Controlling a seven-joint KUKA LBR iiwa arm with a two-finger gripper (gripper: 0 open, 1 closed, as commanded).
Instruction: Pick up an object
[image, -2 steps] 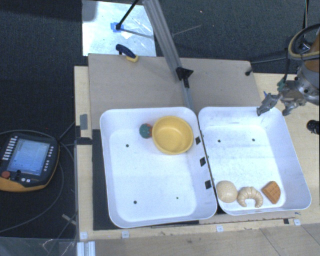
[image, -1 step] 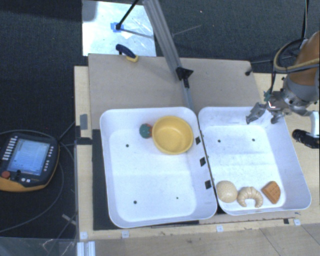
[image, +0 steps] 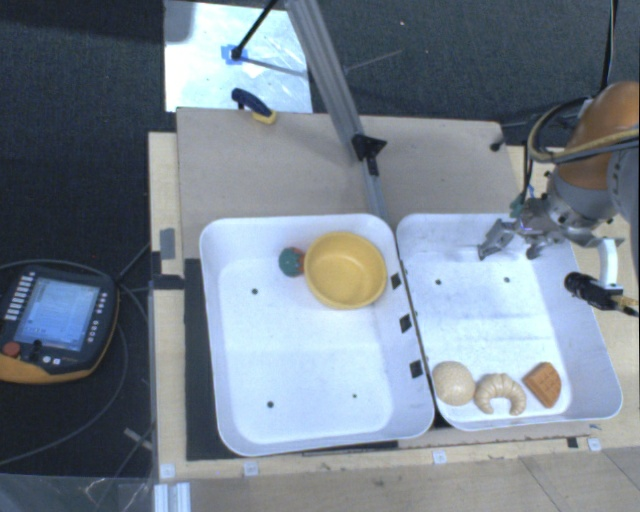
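Observation:
My gripper (image: 514, 246) hangs over the far right part of the right bin (image: 500, 300), its two fingers spread open with nothing between them. Along that bin's near edge lie a pale round bun (image: 453, 383), a curved croissant (image: 501, 392) and an orange waffle-like square (image: 545, 384). In the left bin (image: 300, 400) a yellow bowl (image: 345, 270) sits at the far right, with a small teal and brown ball (image: 291, 262) touching its left side. The gripper is well away from all of these, up at the bin's back.
A grey tripod leg (image: 335, 85) slants down to a black clamp (image: 367, 148) behind the bins. A teach pendant (image: 55, 320) lies on the floor at the left. A black and yellow clamp (image: 252, 103) rests at the bench's far edge.

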